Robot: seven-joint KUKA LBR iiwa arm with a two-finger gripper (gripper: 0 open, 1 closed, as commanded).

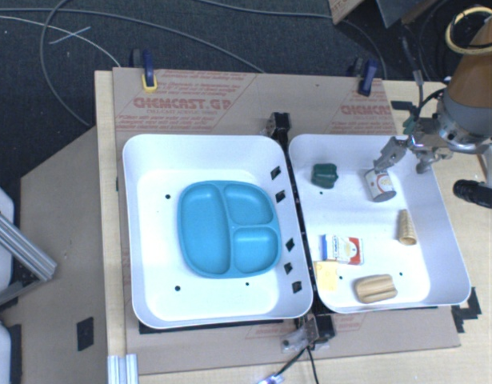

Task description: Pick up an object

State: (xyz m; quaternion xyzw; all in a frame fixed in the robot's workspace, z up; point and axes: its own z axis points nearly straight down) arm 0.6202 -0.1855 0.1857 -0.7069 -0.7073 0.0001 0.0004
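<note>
Two bins sat side by side; the left bin (142, 214) held one blue divided plate (228, 228), the right bin (446, 238) six small things. The gripper (387, 160) hung just above the small round tin (379, 186), which stood on that bin's far side, and I couldn't tell how the hand stood. Off-centre, it might have nudged the tin aside. Also there: one green block (324, 174), one card (342, 249), one yellow square (326, 275), two wooden pieces.

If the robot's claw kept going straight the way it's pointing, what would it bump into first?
Probably the small white can. The claw angles down and left toward it in the right bin, and it already looks very close. From one camera, depth is hard to judge, so it might just miss and reach the bin floor.
</note>
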